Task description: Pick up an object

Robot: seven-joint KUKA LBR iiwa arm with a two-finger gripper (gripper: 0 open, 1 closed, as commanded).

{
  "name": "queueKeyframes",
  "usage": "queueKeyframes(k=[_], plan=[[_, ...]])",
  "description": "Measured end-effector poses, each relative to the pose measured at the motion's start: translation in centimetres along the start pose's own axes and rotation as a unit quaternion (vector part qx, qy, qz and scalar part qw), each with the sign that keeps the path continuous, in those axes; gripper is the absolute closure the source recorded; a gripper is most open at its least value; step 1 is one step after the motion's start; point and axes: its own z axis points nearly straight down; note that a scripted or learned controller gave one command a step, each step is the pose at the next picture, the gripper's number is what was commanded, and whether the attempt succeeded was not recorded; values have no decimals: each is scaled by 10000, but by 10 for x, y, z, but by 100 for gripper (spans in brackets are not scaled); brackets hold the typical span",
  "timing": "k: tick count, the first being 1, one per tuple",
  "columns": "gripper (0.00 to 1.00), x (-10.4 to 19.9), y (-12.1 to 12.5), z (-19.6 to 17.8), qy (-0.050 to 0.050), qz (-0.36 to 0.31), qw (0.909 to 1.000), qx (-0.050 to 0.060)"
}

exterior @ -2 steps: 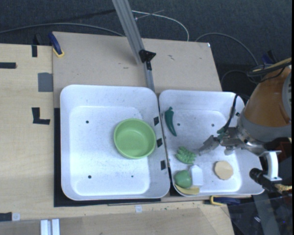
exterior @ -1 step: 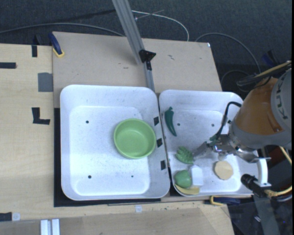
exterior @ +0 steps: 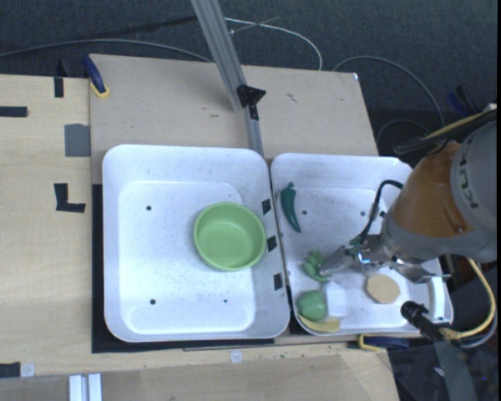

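Reaching low into the right bin [exterior: 334, 167], hand [exterior: 324, 265] right at a small green leafy object [exterior: 312, 266] near the left wall; hard to tell how open or whether gripping. Nothing lifted yet; grasp and raise remaining

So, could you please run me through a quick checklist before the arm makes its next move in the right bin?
1. Gripper is over the right bin: ok.
2. A target sits at the fingertips, the small green object: ok.
3. Object seen between the fingers: cannot tell.
4. Fingers open or shut: cannot tell.
5. Neighbours stand apart from the gripper, the green ball, tan round piece and green pepper: ok.
6. Green bowl lies in the left bin, out of the way: ok.
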Motion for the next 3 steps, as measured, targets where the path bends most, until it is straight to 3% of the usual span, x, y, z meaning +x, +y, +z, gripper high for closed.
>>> queueKeyframes(k=[1, 3], plan=[[100, 0, 0, -11, -6, -5, 10000, -4], [100, -3, 0, -106, -30, -1, 10000, -5]])
